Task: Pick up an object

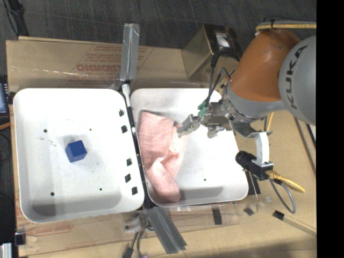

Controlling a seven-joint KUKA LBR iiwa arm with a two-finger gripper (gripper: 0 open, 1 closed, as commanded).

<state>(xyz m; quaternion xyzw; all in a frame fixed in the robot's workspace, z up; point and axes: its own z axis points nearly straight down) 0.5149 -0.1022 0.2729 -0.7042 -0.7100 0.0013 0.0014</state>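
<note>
jaws centre-right of frame, over right bin, at edge of pink cloth; grip state unclear | one blue cube in left bin | two bins, one cloth

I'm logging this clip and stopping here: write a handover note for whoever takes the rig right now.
Gripper: over the right bin, at the upper right edge of the pink cloth; whether it grips is not visible.
Pink cloth: crumpled along the right bin's left side, lying on the floor.
Blue cube: alone in the left bin, untouched.
Done: arm brought to the cloth.
Left: confirm a grasp, then lift an object.
</note>
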